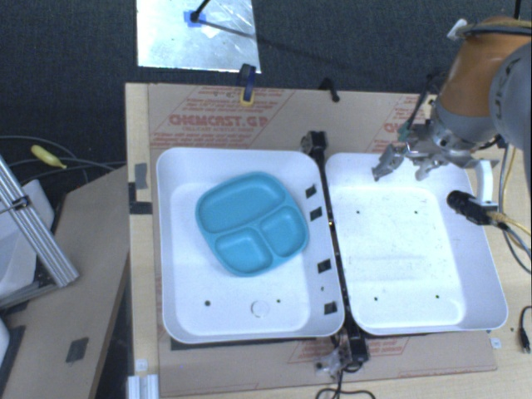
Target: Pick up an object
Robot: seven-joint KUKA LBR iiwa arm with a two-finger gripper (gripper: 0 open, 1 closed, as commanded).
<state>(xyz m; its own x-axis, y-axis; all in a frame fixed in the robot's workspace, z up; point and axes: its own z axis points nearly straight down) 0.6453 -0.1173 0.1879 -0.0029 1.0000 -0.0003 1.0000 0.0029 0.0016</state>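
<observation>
A light blue plate (251, 223) with three compartments lies tilted in the left white bin (183, 306), near its middle. My gripper (405, 166) hangs over the back edge of the right white bin (474, 306), well to the right of the plate. Its two grey fingers (384, 165) are spread apart with nothing between them.
The bins sit side by side on a cardboard-covered bench (216, 115), joined by a black divider strip (320, 214). A shiny metal sheet (199, 23) lies behind the bench. An aluminium frame (29, 223) stands at the left.
</observation>
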